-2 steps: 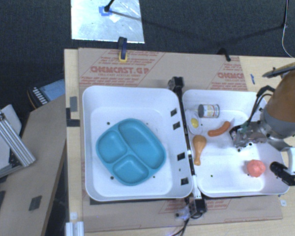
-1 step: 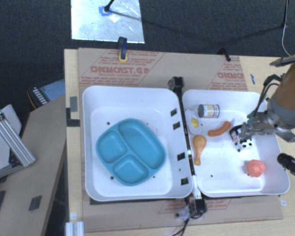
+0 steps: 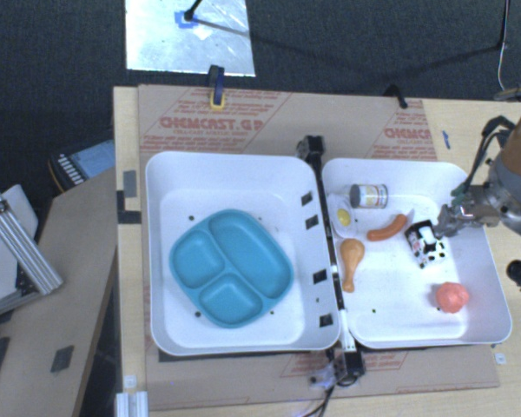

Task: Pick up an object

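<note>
Beside the black-and-white toy cow (image 3: 425,244), the claw (image 3: 452,218) hovered; whether it gripped anything, I could not tell. A sausage (image 3: 387,228) lay just left of the cow

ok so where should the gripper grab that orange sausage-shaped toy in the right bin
Grip the orange sausage-shaped toy across its narrow middle, coming straight down from above. It lies flat and slanted on the floor of the right white bin, so the fingers should close across its long axis. The black-and-white toy lies close to its right end.
</note>
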Robot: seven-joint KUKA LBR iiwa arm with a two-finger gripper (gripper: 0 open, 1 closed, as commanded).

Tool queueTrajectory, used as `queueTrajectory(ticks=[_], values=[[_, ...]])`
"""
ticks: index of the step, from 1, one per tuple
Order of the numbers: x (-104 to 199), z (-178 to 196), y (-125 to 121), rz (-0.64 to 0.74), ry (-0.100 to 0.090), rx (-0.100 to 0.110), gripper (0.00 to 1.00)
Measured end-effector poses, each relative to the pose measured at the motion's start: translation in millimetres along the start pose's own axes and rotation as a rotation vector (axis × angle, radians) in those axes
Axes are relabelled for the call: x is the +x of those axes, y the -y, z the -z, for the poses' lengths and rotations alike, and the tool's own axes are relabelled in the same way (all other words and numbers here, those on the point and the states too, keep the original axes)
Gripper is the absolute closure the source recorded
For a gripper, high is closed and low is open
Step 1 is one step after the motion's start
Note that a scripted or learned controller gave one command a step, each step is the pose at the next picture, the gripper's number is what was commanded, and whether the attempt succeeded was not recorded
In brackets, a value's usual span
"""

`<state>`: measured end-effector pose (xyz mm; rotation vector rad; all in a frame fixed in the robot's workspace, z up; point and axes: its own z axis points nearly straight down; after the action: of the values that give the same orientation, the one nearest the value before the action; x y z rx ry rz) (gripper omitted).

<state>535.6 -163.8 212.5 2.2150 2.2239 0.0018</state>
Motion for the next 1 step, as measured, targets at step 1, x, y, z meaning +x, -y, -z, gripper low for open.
queueTrajectory(ticks=[1], values=[[-0.2,38.3,-1.1,0.001,0.0,0.0,1.0]])
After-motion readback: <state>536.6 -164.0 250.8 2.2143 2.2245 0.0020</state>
